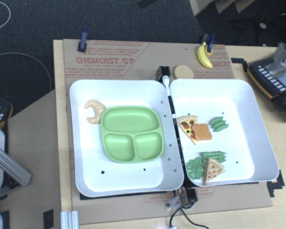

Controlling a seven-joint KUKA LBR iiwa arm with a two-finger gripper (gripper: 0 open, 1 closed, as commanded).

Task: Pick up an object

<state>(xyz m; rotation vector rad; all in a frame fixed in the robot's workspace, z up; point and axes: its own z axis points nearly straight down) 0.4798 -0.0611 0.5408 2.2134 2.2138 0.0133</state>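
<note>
Two white bins side by side: left bin (81, 142), right bin (248, 128). In left, green divided tray (132, 132), croissant (95, 111) just beside its upper-left corner. In right, near front edge, pizza slice (212, 170), long axis front-to-back, tip pointing away.

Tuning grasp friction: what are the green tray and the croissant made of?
Green divided tray: looks like molded plastic, smooth satin finish, with soft highlights on rounded compartment rims. Croissant: likely toy plastic or rubber, matte tan with uniform color and molded ridges; which of the two is unclear.
</note>
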